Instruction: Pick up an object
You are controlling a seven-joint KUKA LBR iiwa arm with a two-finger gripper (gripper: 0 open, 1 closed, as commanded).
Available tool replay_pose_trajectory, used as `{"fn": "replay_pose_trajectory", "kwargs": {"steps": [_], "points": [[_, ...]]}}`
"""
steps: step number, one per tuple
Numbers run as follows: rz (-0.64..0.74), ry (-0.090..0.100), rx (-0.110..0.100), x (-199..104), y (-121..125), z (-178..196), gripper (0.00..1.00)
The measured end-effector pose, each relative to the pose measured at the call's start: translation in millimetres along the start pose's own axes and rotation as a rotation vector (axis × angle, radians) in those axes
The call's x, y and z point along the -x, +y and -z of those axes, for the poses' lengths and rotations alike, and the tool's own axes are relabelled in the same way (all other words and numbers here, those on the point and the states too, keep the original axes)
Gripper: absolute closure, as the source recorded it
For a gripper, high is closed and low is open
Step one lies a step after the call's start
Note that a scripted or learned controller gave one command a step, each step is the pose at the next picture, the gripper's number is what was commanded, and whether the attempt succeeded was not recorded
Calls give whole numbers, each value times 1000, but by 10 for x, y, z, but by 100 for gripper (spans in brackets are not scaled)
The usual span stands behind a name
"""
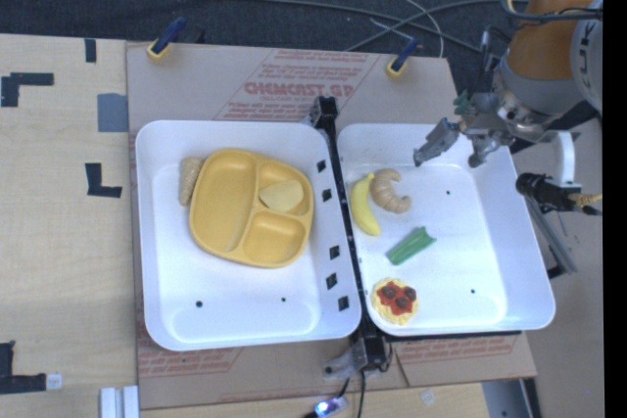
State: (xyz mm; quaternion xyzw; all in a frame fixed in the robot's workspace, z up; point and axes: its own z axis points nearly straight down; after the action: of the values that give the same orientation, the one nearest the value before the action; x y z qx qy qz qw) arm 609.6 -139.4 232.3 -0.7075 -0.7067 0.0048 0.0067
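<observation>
Croissant (390,190), banana (364,206), a green bean pod (409,246) and a little pizza (395,301) all lie loose in the right-hand bin (490,240), none of them touched by the pincer (457,145). That pincer hangs over the bin's far edge, toward its far right corner, with its two fingers spread apart and nothing between them. The grey arm (554,24) behind it comes in from the right. Nearest to the pincer is the croissant, in the far half of the bin toward its left wall, with the banana just beside it, close against that wall. The bean pod sits near the middle of the bin, and the pizza lies at the near left corner. In the left bin (167,240) a yellow divided plate (250,208) takes up the far middle, with a pale slice (282,196) in one of its compartments. A piece of bread (188,179) rests against the plate's left rim.
</observation>
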Motion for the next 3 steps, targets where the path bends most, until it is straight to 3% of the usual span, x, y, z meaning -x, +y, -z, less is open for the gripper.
{"fn": "replay_pose_trajectory", "kwargs": {"steps": [1,3], "points": [[3,-2,11,-5,20,67,0],[2,-3,6,-93,-14,-920,0]]}}
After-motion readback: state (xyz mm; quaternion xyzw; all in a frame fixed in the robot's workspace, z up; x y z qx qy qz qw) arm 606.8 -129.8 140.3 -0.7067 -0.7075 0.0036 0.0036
